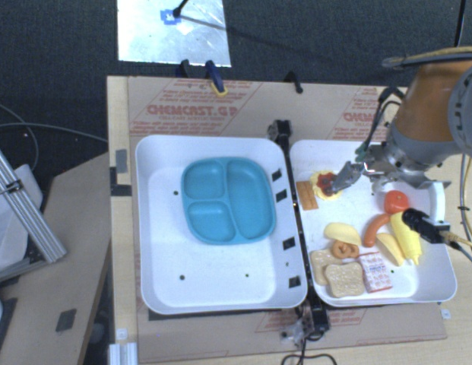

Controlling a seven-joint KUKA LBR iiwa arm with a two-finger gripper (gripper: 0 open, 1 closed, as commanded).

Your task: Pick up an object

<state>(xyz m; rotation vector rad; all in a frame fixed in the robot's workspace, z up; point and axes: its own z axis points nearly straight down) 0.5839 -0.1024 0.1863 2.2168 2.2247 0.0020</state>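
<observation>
My gripper reaches down into the right bin near its upper left corner, over a small red and yellow toy food piece. An orange cracker-like piece lies just left of it. Further toy foods lie in the same bin: a red tomato, an orange sausage, a yellow banana, a yellow wedge, a small pretzel-like ring, bread slices and a red and white packet.
The left bin holds a blue divided plate. A black divider with clips runs between the bins. The grey arm with its orange band comes in over the right bin's upper right.
</observation>
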